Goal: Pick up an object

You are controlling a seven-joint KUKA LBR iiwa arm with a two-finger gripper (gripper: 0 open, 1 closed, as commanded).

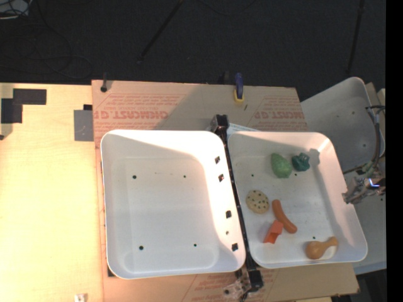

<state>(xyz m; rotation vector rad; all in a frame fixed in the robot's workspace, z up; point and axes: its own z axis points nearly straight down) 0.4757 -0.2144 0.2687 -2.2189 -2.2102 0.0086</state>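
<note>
The right bin holds several small objects. A green lump and a teal piece lie near its back. A round speckled cookie sits at the left, with an orange sausage shape and a small red block just in front of it. A tan pear-shaped object rests near the front right corner. My gripper shows as a small metallic cluster just outside the right bin's right rim, apart from every object and too small to read.
The left bin stands beside the right one, with a black divider between them. A pale grey arm link and cables rise at the right. Cardboard lies under both bins, with wooden bench to the left.
</note>
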